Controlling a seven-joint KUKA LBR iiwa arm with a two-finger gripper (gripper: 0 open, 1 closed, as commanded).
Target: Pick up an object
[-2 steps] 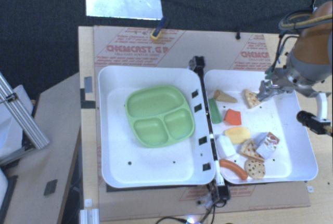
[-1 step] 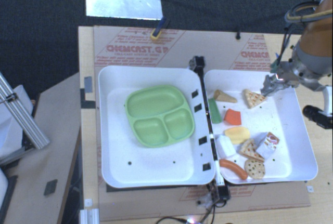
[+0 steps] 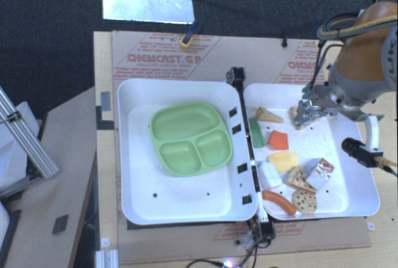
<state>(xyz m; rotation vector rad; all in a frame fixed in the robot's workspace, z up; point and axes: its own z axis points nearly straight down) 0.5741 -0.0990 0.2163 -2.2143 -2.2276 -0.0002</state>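
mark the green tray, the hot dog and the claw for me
green tray [image 3: 189,137]: camera view, on the ridge between its compartments.
hot dog [image 3: 279,202]: camera view, mid-length of the sausage, right bin's near edge.
claw [image 3: 302,115]: camera view, at its tips over the right bin's far side.

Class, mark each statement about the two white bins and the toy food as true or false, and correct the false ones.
1. The green three-compartment plastic tray lies in the left white bin. True.
2. The red toy sausage lies in the left bin. False: it lies in the right white bin, near its front edge.
3. The gripper is over the right bin's far part. True.
4. The orange wedge-shaped block rests on the green tray. False: it lies on the right bin's floor.
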